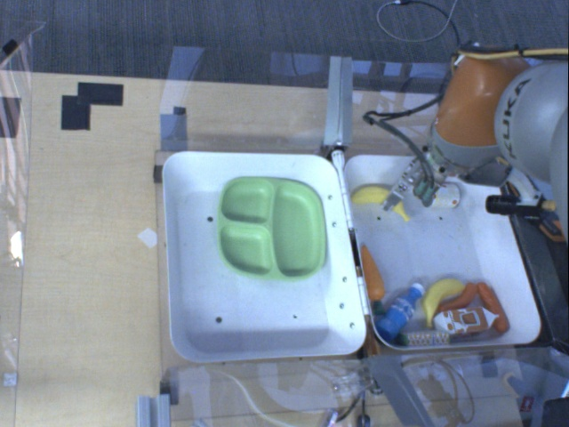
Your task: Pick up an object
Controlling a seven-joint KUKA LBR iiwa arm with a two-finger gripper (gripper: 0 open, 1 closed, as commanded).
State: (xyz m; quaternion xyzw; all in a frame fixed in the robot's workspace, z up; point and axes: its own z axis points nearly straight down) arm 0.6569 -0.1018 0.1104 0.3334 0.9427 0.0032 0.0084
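Pincer [402, 192] hovered over the right bin [498, 265], at the small yellow banana [372, 195]; its grip could not be told. That curved fruit, close against the bin's wall, might roll or slip aside.

yellow banana [372, 195] lying flat near the top left of the right bin [471, 256], just beside the end effector [411, 190], second yellow banana [439, 297], orange carrot [374, 275], blue bottle [400, 310] and a small printed pack [464, 320] crowded along the bottom edge
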